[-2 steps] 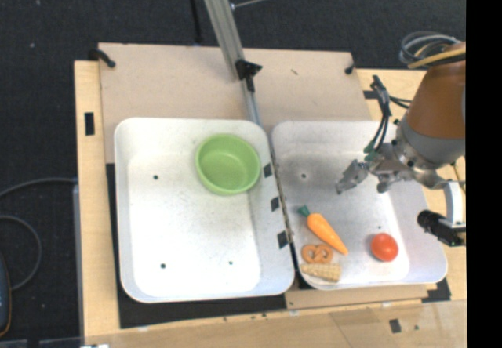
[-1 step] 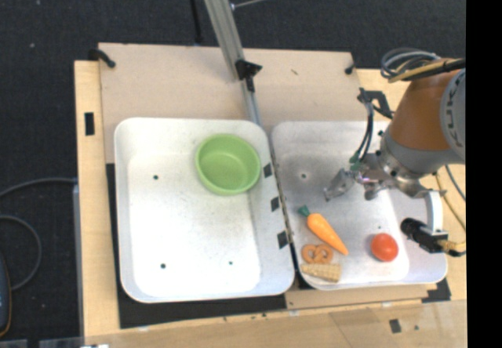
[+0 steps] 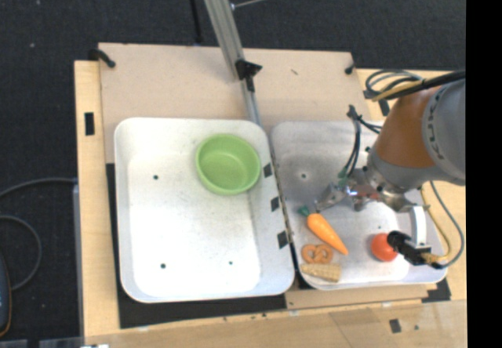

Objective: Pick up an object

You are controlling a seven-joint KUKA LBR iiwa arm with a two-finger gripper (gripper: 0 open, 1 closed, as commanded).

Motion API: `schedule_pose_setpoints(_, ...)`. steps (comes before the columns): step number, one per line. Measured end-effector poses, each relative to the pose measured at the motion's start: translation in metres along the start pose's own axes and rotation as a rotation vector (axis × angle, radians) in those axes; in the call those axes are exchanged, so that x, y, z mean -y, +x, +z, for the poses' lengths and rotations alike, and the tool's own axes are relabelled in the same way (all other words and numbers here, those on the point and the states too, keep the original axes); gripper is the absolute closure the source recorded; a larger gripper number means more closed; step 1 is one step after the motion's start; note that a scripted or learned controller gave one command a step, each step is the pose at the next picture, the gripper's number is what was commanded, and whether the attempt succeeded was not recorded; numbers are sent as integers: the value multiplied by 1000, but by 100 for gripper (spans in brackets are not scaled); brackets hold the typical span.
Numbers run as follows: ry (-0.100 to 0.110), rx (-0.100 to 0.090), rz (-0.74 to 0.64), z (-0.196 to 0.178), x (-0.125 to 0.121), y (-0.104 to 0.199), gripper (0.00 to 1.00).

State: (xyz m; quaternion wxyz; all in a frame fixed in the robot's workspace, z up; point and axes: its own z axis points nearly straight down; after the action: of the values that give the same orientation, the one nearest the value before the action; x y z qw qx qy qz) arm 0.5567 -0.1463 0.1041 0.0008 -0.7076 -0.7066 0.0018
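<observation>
Overhead slanted look at a bench with two shallow white bins side by side.

Gripper (image 3: 333, 199) low inside the right bin (image 3: 302, 150), reaching in from the right on a grey arm (image 3: 439, 131) with an orange band (image 3: 404, 135) above the wrist. Metal fingers pointing left and slightly near, toward the bin floor; nothing visible between them. Whether spread or closed: cannot tell, too small and cluttered with cables.

Just near of the fingertips, almost touching: an orange carrot (image 3: 327, 233) lying flat, green stub end toward the gripper, tip pointing near and right. Likeliest target, judging by the gripper's low stance right beside it. Not lifted; resting on the bin floor.

Further near, by the bin's near edge: a small brown pretzel (image 3: 315, 252) and a tan waffle-like piece (image 3: 323, 271), close together, just left of the carrot's tip. To the right, well apart from the fingers: a red tomato-like ball (image 3: 383, 248) beside a black fitting.

All small items gathered in the near part of the right bin, probably so a grasp has several candidates within short reach.

Left bin (image 3: 157, 260) holding a green bowl (image 3: 228, 164) upright at its far right corner. Behind, a grey metal pole (image 3: 220, 13) rising from between the bins.
</observation>
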Motion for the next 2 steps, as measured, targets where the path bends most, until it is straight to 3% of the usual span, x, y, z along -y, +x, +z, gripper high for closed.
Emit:
schedule_pose_setpoints(1, -7, -1, 6, -14, -1, -1, 100)
schedule_pose_setpoints(2, -10, 0, 3, -60, 3, -5, 100)
